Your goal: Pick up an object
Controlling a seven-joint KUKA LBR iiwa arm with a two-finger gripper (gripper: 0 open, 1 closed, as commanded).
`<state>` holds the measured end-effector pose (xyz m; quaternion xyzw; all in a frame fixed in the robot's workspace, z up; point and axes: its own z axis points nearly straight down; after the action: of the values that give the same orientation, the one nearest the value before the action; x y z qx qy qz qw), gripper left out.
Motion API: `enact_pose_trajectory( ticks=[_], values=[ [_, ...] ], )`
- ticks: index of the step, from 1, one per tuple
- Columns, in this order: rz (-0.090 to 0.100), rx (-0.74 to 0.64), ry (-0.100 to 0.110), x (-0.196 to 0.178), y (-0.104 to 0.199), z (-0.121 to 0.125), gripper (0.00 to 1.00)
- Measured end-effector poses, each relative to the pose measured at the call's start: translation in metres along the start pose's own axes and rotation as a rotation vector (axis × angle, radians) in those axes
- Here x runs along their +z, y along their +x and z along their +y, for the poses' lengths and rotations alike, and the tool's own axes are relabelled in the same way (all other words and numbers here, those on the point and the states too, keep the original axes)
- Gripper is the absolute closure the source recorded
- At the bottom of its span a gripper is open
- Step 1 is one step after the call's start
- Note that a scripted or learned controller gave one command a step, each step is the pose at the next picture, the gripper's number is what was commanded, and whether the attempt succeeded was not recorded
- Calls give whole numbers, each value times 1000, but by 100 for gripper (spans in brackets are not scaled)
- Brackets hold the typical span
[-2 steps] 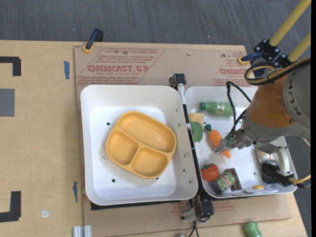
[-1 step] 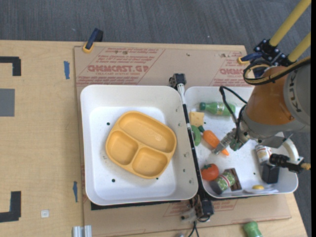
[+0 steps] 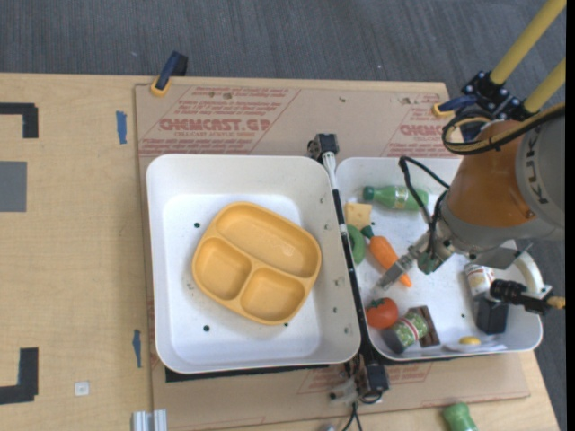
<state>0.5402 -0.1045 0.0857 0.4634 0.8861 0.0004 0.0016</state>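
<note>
In the right bin [image 3: 530, 330] my gripper [image 3: 401, 271] reaches down from the right, its tip right at the lower end of an orange carrot [image 3: 383, 250]. I cannot make out whether the carrot is between the jaws. Around it lie a green bottle [image 3: 392, 196], a pale yellow block [image 3: 359, 214], a green piece [image 3: 358, 242], a red tomato [image 3: 382, 312], a green-labelled can [image 3: 412, 328] and a small white jar [image 3: 478, 279].
The left bin [image 3: 171, 241] holds a yellow divided plate [image 3: 256, 263]. A small yellow bit [image 3: 469, 340] lies by the right bin's front wall. A green object [image 3: 459, 414] sits on the bench outside the bins, front right.
</note>
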Motion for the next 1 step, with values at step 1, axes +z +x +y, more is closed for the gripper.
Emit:
enact_pose_trajectory(
  ticks=[1],
  values=[
    [0,0,0,0,0,0,0]
  ],
)
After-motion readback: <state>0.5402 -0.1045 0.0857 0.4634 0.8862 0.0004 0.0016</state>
